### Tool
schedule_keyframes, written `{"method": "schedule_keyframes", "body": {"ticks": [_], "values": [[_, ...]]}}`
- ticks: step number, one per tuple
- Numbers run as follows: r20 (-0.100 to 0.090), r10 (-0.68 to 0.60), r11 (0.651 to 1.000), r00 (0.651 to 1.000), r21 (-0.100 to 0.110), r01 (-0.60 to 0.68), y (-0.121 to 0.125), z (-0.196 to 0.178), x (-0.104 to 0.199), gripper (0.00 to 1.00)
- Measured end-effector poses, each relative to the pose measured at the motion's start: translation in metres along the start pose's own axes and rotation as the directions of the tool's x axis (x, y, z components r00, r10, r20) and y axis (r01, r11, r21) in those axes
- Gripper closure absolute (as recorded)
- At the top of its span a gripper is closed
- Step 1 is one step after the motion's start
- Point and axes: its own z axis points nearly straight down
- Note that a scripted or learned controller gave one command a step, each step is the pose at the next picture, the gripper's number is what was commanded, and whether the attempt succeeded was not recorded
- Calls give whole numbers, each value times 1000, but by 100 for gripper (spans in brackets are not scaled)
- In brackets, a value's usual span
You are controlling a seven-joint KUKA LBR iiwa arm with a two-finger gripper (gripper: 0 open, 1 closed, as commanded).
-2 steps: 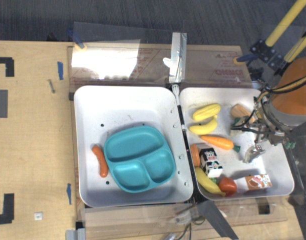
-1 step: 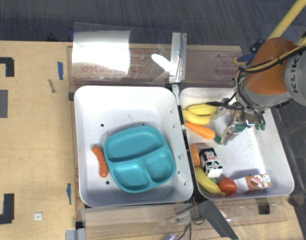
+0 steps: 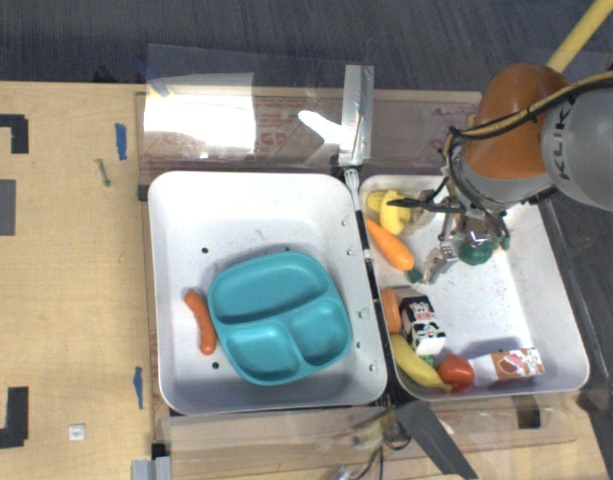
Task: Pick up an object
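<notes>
Over the right bin [image 3: 546, 298], end effector [image 3: 456, 253] beside a carrot [image 3: 390, 246], finger spread unclear, nothing visibly held

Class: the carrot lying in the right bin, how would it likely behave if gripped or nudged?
The carrot looks like a smooth toy, so probably stiff and light. Its rounded, tapered shape may roll or swing round when nudged. Lying close to the bin's wall, it could jam there rather than slide off.

Teal plate [image 3: 278, 316] in a white bin [image 3: 176, 218]; orange-red sausage [image 3: 200, 321]; orange carrot [image 3: 389, 245]; yellow banana [image 3: 414, 362]; red tomato [image 3: 455, 371]; black-and-white cow-patterned carton [image 3: 422, 325].
</notes>
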Motion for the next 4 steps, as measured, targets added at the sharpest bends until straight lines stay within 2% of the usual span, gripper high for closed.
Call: {"method": "schedule_keyframes", "body": {"ticks": [1, 2, 3, 4], "values": [[20, -24, 1000, 1000, -5, 25, 12, 1, 40, 0], [23, 254, 967, 967, -9, -254, 11, 1, 90, 0], [17, 218, 976, 976, -11, -218, 1, -16, -14, 0], [30, 167, 986, 986, -6, -167, -46, -197, 3, 0]]}}
